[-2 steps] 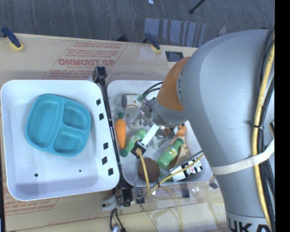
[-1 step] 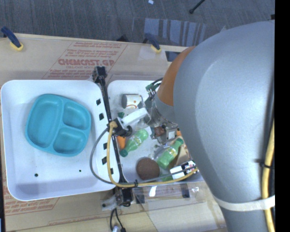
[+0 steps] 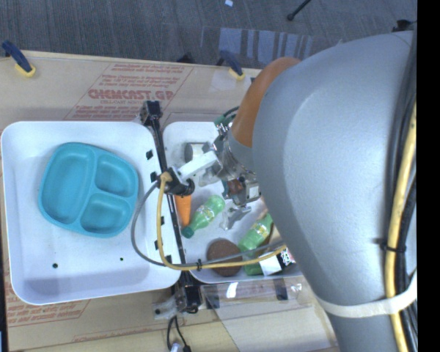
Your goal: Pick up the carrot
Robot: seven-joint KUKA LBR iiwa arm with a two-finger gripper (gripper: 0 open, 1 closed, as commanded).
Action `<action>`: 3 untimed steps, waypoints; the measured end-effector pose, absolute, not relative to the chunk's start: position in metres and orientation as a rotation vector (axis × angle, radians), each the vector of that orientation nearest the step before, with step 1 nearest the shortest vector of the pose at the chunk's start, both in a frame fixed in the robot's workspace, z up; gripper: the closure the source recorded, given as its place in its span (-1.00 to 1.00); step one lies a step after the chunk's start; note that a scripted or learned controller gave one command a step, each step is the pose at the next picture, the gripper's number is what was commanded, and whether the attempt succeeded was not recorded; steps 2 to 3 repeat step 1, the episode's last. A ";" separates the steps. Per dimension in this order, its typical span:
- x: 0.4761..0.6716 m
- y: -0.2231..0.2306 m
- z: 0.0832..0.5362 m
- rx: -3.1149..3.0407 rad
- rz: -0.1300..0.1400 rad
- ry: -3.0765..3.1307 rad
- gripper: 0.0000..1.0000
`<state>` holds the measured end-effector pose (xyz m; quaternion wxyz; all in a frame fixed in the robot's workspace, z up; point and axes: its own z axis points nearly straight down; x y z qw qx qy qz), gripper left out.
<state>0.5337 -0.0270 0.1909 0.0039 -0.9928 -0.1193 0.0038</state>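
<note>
The carrot [image 3: 183,208] is a small orange piece lying along the left wall of the right bin [image 3: 177,136]; its upper end is hidden under the robot's camera bracket. My gripper [image 3: 237,205] hangs low in the right bin, a little to the right of the carrot. It sits over the gap between two green bottles. Nothing shows between the gripper and the carrot except the nearer green bottle [image 3: 204,215], which lies tilted right beside the carrot.
A second green bottle [image 3: 255,235] and a brown round object [image 3: 221,252] lie at the near end of the right bin. The left bin [image 3: 29,262] holds a blue divided plate [image 3: 88,189]. My arm's grey body covers the bin's right side.
</note>
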 end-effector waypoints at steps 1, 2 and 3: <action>0.533 -0.027 0.191 -3.111 0.014 -0.375 -1.00; 0.533 -0.027 0.191 -3.111 0.014 -0.375 -1.00; 0.533 -0.027 0.191 -3.111 0.014 -0.375 -1.00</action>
